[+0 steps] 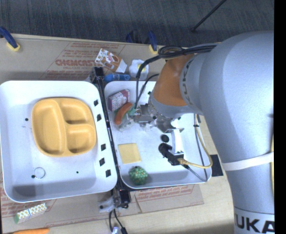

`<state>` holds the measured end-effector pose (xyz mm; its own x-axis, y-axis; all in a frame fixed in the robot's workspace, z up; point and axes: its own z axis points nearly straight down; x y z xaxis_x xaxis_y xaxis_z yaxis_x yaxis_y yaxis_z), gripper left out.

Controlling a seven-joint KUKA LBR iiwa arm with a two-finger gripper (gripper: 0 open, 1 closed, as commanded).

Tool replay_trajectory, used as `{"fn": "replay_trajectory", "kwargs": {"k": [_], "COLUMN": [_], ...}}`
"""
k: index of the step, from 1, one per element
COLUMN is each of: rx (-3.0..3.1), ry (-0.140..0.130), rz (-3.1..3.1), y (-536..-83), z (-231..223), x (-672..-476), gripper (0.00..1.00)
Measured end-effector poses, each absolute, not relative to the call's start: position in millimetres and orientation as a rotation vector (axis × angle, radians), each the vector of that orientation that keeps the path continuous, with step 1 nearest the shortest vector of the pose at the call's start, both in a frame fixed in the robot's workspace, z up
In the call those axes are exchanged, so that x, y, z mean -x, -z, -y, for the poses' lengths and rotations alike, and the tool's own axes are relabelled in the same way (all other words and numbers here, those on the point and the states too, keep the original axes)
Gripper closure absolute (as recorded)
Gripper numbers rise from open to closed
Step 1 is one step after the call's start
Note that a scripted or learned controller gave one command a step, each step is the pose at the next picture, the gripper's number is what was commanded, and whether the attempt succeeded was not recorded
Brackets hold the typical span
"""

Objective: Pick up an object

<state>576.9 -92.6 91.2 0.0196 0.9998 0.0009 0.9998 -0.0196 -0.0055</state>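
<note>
I see my tool low in the right bin, at its far left corner. An orange-red object lies just beside its tip, leftward, long axis slanting. Whether the tool is spread or pinching, I cannot tell.

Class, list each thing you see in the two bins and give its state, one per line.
Yellow divided tray: lying flat in left bin, compartments up.
Yellow square: flat on right bin floor.
Green ball: resting near right bin's front edge.
Gripper: lowered into right bin beside an orange-red item.
</note>
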Motion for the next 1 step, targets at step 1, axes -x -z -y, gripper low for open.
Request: {"fn": "replay_trajectory", "kwargs": {"k": [1], "rx": [2.356], "ry": [-0.004], "rz": [2.074], "y": [-91.7], "z": [91.2], "x": [-632.1], "gripper": [0.00]}}
